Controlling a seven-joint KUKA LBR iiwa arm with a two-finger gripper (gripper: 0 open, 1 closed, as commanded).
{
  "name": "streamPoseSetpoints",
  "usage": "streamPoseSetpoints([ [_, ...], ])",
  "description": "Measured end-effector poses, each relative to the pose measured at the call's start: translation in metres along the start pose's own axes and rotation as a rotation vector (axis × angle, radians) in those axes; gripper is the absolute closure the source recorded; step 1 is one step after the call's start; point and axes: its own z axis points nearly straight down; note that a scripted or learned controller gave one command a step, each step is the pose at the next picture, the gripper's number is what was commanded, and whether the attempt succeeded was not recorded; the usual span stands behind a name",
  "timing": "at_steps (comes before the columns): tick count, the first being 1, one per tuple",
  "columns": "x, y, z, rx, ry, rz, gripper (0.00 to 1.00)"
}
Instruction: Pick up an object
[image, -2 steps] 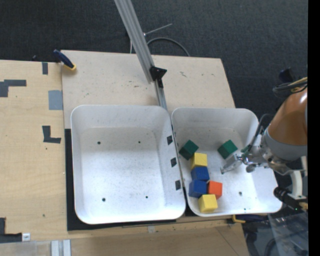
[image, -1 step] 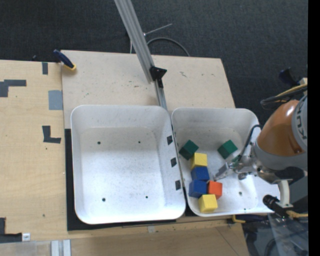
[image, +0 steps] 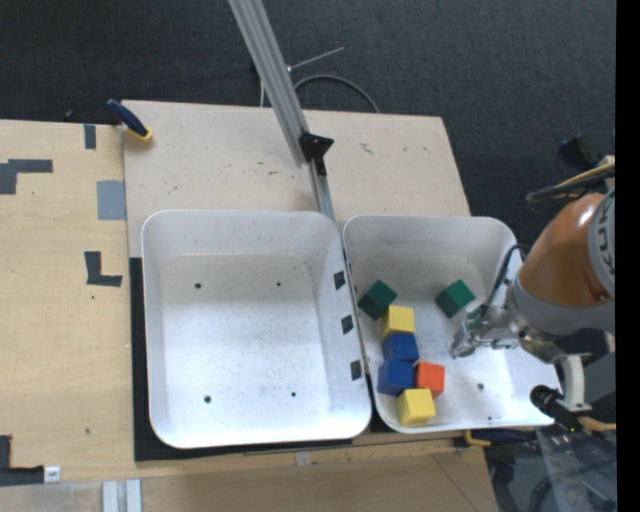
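The wooden bench (image: 240, 150) fills the left and centre of the frame and carries two shallow white bins side by side. The left bin (image: 160, 300), at centre frame, is the larger in view. The right bin (image: 420, 228) lies just beside it at centre right and holds all the blocks.

The arm (image: 565, 270) enters from the right edge, its orange band above the grey wrist, and reaches over the right bin's right side. A grey metal rail (image: 275, 75) runs down at a slant from the top of the frame to the seam between the bins.

The gripper (image: 470, 338) points down inside the right bin, below the right-hand green block (image: 455, 296) and to the right of the orange block (image: 431, 376). Finger state cannot be determined at this resolution.

Blocks, clustered along the right bin's left side: a green block (image: 377, 298), a yellow block (image: 398, 320) touching a blue block (image: 401, 346), a second blue block (image: 394, 376), and a second yellow block (image: 416, 405) lowest in the frame.
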Motion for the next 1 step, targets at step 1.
streamPoseSetpoints([
  [1,-0.0083,0.0069,-0.0550,-0.008,-0.004,0.001,1.00],
])
